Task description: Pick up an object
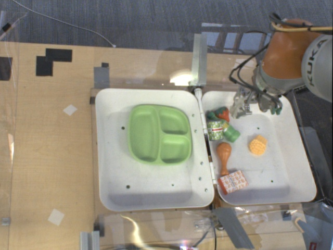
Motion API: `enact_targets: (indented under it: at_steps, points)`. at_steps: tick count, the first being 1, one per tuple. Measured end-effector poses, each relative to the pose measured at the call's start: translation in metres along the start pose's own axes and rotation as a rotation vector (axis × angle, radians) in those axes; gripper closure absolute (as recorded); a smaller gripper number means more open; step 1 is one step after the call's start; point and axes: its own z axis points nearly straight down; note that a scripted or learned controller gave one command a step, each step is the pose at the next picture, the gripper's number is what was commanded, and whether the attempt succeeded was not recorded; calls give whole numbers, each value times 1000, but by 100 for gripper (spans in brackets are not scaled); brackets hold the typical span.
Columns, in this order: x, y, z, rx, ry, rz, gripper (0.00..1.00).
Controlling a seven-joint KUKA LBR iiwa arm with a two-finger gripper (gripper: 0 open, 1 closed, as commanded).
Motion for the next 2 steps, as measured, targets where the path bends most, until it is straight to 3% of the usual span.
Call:
enact_targets:
  at_steps: [1,2]
  points:
    - [65,59,-58,-6,42,282,100]
    - [58,96,-56,6,46,801,100]
